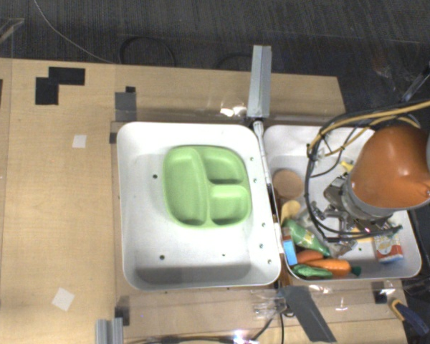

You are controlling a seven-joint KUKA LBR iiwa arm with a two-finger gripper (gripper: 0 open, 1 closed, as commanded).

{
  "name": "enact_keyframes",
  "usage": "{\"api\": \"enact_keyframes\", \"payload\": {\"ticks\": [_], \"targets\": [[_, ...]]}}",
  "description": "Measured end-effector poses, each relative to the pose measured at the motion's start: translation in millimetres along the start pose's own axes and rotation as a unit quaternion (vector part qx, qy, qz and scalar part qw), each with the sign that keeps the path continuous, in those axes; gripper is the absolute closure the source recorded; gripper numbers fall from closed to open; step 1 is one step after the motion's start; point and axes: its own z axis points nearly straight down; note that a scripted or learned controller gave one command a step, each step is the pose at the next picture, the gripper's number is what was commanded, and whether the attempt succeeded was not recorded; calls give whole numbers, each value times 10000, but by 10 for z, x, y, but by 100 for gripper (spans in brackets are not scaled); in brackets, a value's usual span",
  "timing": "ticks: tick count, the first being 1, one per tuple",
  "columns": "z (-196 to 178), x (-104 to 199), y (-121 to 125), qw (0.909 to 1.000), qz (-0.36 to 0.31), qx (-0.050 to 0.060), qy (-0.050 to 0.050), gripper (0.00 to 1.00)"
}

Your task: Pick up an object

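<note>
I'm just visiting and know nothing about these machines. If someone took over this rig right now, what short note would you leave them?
Pincer: down in the right bin, over the pile of objects; the arm's wrist hides it, so I cannot tell whether it grips anything.
Things: carrot, green packet, tan ball and small carton lie in the right bin. Green divided plate sits in the left bin.
Done: arm lowered to the pile.
Left: nothing is visibly lifted yet; confirm a grasp, then raise it.

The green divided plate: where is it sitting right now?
The green divided plate lies in the middle of the left white bin, across the divider from the right bin, where the arm works.
</note>
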Motion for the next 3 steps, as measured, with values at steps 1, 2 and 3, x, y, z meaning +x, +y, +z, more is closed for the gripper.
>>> {"api": "enact_keyframes", "payload": {"ticks": [1,2,3], "targets": [[-37,301,-228,9801,-1978,-150,24,0],[28,733,-660,9722,-2340,-105,-22,0],[-79,699,-703,9729,-2312,-41,-53,100]]}}
